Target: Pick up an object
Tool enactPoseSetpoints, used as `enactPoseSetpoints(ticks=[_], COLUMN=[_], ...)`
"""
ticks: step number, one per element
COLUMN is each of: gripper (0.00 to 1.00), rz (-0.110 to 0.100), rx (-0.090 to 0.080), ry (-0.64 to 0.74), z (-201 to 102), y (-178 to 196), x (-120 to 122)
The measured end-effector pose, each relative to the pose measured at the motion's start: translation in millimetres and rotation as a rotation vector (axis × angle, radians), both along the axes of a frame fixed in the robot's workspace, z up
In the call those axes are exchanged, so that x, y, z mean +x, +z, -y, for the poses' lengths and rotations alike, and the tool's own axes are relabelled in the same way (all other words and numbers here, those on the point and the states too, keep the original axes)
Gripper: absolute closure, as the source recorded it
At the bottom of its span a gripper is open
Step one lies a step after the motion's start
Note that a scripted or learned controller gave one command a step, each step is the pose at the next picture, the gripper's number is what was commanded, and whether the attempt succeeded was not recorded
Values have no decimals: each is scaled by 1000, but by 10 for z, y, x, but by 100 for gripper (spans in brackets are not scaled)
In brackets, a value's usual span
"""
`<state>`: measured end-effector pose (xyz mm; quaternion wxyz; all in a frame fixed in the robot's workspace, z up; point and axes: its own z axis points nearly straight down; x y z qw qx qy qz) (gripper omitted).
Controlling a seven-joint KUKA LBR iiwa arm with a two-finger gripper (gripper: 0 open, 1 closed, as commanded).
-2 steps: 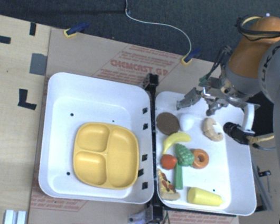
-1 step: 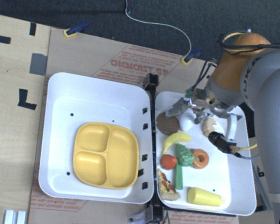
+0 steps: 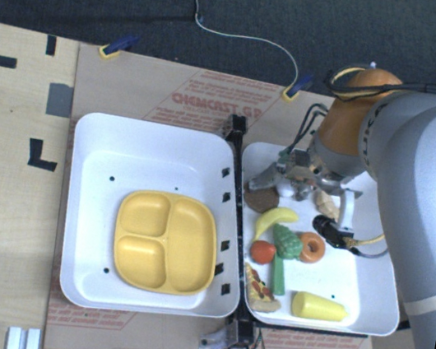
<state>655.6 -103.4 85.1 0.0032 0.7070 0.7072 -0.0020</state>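
The hand [image 3: 297,178] hung low in the right white plastic bin [image 3: 374,310]; its grip state could not be told. The nearest object — a brown rounded toy piece [image 3: 261,197] — lay just below-left of it; a centred, vertical descent was advisable.

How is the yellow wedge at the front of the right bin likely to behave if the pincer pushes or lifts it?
The yellow wedge looks smooth and solid, so it probably stays stiff and may slip from a narrow grip. It lies lengthwise on the right bin floor, so a push would likely slide it, perhaps rolling if its sides are rounded.
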Motion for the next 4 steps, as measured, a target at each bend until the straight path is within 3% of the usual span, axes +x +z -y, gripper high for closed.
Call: enactPoseSetpoints(ticks=[1, 2, 3, 4], gripper=[100, 100, 100, 100], rz=[-3, 3, 3, -2], rx=[-4, 7, 6, 8], ry=[-2, 1, 1, 1], z=[33, 79, 137, 131], y=[140, 761, 1319, 1397], x=[-2, 29, -39, -36])
